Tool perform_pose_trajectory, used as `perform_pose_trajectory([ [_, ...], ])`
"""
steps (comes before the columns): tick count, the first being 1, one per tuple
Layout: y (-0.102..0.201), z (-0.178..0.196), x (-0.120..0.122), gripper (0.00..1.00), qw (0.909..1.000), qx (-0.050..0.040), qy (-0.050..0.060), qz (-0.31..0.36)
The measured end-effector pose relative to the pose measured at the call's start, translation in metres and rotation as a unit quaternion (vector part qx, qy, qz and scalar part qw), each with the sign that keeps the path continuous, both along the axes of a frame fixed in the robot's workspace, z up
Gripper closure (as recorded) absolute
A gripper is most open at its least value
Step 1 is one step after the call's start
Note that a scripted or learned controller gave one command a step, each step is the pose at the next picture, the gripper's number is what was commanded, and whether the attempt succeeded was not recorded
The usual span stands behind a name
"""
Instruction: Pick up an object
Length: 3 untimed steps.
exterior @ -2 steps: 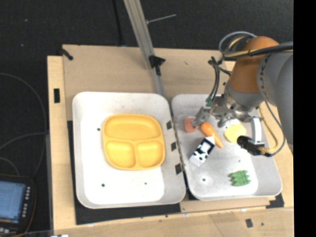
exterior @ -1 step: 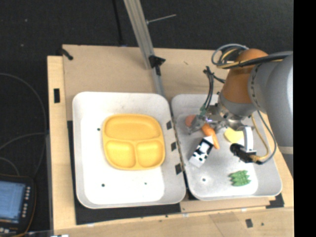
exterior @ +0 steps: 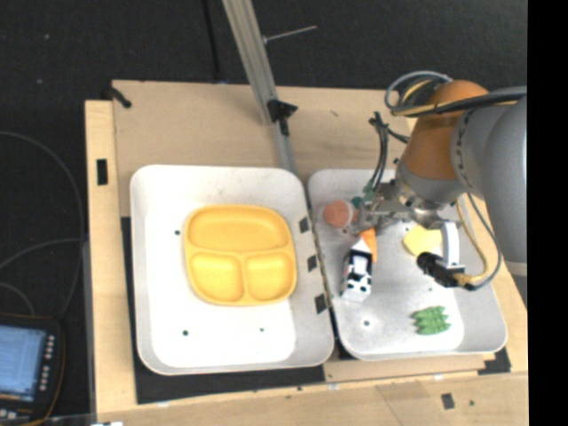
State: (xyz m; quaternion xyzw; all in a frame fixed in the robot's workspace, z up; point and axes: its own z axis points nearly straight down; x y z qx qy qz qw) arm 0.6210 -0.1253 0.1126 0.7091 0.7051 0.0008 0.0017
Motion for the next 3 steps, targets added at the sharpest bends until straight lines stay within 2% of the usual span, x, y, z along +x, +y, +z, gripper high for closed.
perform_pose_trajectory([
  [2, -0.009, 0.128, 0.01, 1.0, 1.0, -0.0004, -0.003, 0.004],
  [3, -0.011, 0.109, 0.01, 1.0, 1.0, -0.0008, 0.002, 0.003],
])
